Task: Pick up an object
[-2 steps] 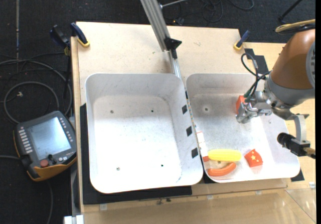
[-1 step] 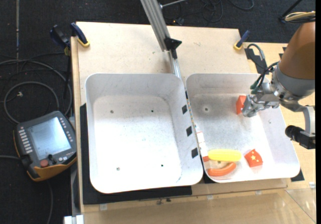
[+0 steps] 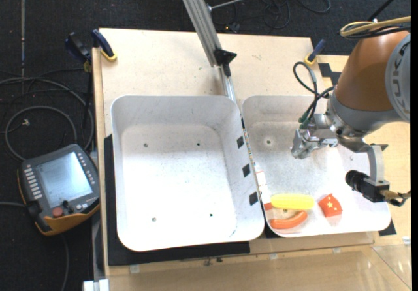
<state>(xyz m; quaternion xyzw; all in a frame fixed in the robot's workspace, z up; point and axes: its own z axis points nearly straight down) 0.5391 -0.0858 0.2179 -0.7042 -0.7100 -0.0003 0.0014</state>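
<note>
The counter carries two shallow white bins side by side, the left bin and the right bin, their inner walls meeting near the middle of the view. The grey arm, with its orange band, comes in from three o'clock and hangs over the upper half of the right bin. Its claw sits low over the bin floor toward the bin's nine o'clock side, and nothing can be seen between its tips; how far apart they stand I cannot tell from this slanted view. The things to be picked lie together along the right bin's six o'clock wall, well apart from the claw: a yellow object lying lengthwise, an orange-and-white curved object touching it just below at six o'clock, and a small red block near them at three o'clock. A slanted metal rail runs from twelve o'clock down to the seam between the bins. Off the counter at eight o'clock, a teach pendant with a grey screen rests on the dark floor among black cables.
</note>
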